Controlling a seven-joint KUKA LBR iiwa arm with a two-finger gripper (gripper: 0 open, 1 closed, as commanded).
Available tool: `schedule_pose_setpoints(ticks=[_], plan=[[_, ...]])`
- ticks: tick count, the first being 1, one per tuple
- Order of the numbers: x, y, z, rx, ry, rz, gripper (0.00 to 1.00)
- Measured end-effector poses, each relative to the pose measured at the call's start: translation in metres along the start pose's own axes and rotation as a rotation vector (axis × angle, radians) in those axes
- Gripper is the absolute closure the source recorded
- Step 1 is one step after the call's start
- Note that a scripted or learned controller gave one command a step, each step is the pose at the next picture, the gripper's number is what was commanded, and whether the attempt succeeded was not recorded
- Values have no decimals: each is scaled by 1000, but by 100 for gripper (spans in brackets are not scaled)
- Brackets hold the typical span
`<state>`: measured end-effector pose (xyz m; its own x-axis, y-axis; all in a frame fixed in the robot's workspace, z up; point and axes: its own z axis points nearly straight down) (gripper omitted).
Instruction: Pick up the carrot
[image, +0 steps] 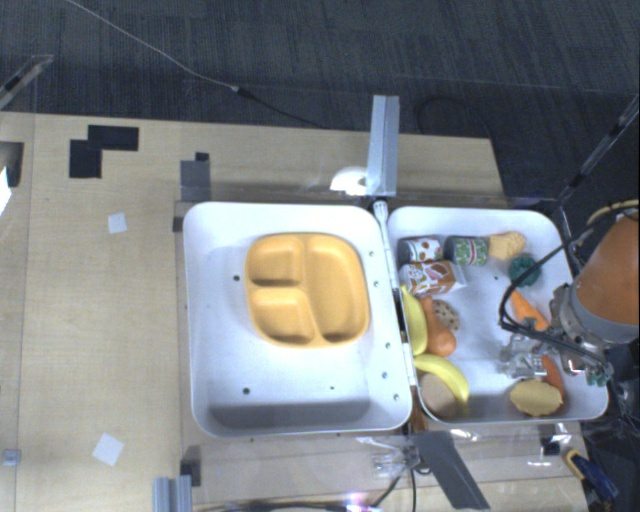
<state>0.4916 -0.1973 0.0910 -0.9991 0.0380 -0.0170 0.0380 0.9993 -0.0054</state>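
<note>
end effector: mine (527, 352), hanging low over the right part of the right bin (480, 410), under my grey wrist and orange band; its metal parts blur together, so i cannot tell its state.
carrot: i read the orange piece (527, 309) just far of my end effector as the carrot. it lies on the bin floor, partly crossed by a dark cable.
second orange bit: a small piece (553, 371) just near and right of my end effector, beside the potato (536, 398); whether it is another carrot i cannot tell.
key relation: carrot lies to the far side of my end effector, close by, nearly touching in this view.
long axis: seems to run from far-left to near-right, slanted across the bin.
judged next move: a short shift to the far side, closing across that slant.
neighbours: banana (428, 352) well to the left; green item (524, 267) further off.
</note>
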Motion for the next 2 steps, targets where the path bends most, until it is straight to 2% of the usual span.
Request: schedule_pose_setpoints(ticks=[1,2], plan=[[-1,1,0,0,-4,-1,0],[-15,25,1,0,3,159,0]])
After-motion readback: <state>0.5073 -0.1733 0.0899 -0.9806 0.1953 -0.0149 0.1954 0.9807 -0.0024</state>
